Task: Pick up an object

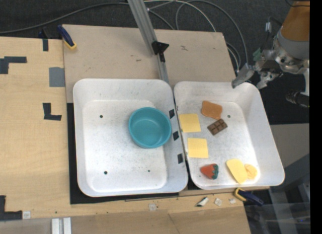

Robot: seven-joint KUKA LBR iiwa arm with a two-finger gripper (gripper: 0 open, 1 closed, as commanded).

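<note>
Overhead, unlabelled teal bowl (pixel 149 127), chocolate piece (pixel 217 126)

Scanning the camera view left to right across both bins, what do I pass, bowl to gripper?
Teal bowl → upper yellow square → strawberry → chocolate piece → yellow wedge → gripper, over the right bin's far corner.

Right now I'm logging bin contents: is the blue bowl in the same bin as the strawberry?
No, the blue bowl sits in the left bin, while the strawberry lies in the right bin.
</note>
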